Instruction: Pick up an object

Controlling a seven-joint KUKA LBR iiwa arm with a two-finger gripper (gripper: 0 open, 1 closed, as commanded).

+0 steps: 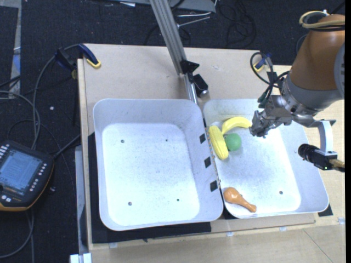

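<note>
In the right bin (285,171) lie a yellow banana (236,124), a yellow corn cob (218,142), a green ball (233,142) and an orange carrot-like piece (239,198). The banana, corn and ball are clustered at the bin's far left corner; the orange piece rests near its front left edge. My gripper (259,129) hangs over the right bin just right of the banana's tip, pointing down. Nothing shows between its dark fingers.
The left bin (109,125) stands beside the right one, separated by a raised rim (207,147). A metal pole (173,37) slants up from the far side between the bins. Clamps and cables sit at the bench's back corners.
</note>
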